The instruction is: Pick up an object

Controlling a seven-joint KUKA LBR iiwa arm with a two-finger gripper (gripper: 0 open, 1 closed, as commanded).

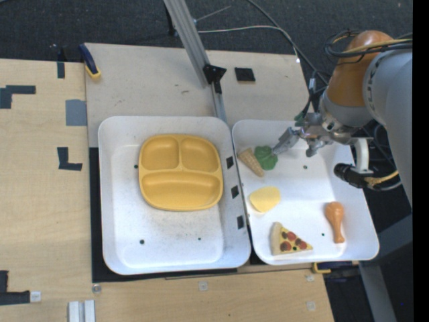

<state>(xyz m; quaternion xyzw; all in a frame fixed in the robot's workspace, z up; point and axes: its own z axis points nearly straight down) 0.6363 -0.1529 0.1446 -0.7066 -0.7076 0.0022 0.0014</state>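
Two white bins sit side by side on the bench (154, 79). The left bin (117, 200) has a yellow plate (179, 172) w/ three parts in it, near the middle of the frame. The plate lies flat.

The right bin (355, 243) has toy food. A green toy (266, 158) sits in the upper left part of that bin, touching a tan cone-like piece (251, 162) just to its left. Can't tell what the green thing is, maybe a veg. Below them lies a pale yellow slice (265, 198), like a chip or a bit of cheese. Lower down, near the bin's front edge, is a pizza slice (288, 240) w/ red dots. A chicken leg (336, 220) lies at the lower right, well apart from the green toy.

The arm (382, 86) comes in from the upper right, grey w/ an orange band. The tool (295, 139) is over the upper part of the right bin. Its fingers look spread: one finger (283, 142) points down-left & its tip is just beside the green toy, the other (312, 146) is off to the right. Nothing is pinched btwn them. The green toy lies on the bin floor.

A grey bar (191, 39) runs up from btwn the bins to the top of the frame.
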